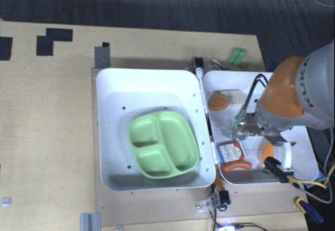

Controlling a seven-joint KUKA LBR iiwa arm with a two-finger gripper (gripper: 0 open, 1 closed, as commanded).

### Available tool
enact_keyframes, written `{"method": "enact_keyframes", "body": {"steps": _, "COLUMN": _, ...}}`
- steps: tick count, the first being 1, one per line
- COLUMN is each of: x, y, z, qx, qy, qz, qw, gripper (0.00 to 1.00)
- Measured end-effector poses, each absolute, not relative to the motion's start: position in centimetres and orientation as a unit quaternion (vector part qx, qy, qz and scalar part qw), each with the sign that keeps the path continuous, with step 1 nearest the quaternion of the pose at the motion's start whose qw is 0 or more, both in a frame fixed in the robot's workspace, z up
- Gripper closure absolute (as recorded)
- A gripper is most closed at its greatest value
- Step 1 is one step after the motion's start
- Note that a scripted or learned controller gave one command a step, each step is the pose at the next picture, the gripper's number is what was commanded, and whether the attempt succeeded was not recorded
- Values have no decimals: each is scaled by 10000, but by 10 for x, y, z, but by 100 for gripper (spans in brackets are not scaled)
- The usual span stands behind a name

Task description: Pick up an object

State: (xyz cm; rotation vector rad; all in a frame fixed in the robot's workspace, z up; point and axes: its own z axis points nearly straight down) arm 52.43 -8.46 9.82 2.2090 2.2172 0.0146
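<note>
Big grey arm (309, 88) with the orange band reaching in from the right, parked over the right bin (246, 79). Left bin (112, 120) holding a green divided plate (163, 144), nothing else of interest there. Right bin crowded: orange-brown lump (219, 101) near the top beside a speckled pad (234, 97), small printed packet (229, 151) lower down, reddish sausage-like piece (236, 165) at the near edge just below the packet, orange bit (268, 150) beside that.

Gripper (245, 126) down in the middle of that bin, just above the packet. Can't tell open or closed from here. Looks like the reach-and-descend step, nothing visibly grabbed. Next up probably: settle on one item, close, lift straight.
</note>
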Motion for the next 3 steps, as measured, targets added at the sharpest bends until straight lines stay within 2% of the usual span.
{"method": "enact_keyframes", "body": {"steps": 1, "x": 524, "y": -85, "z": 98, "qx": 7058, "qy": 7084, "qz": 46, "qw": 57, "gripper": 0}}
{"method": "enact_keyframes", "body": {"steps": 2, "x": 525, "y": -84, "z": 108, "qx": 7053, "qy": 7089, "qz": 58, "qw": 67, "gripper": 100}}
{"method": "enact_keyframes", "body": {"steps": 3, "x": 525, "y": -84, "z": 108, "qx": 7052, "qy": 7090, "qz": 57, "qw": 65, "gripper": 0}}
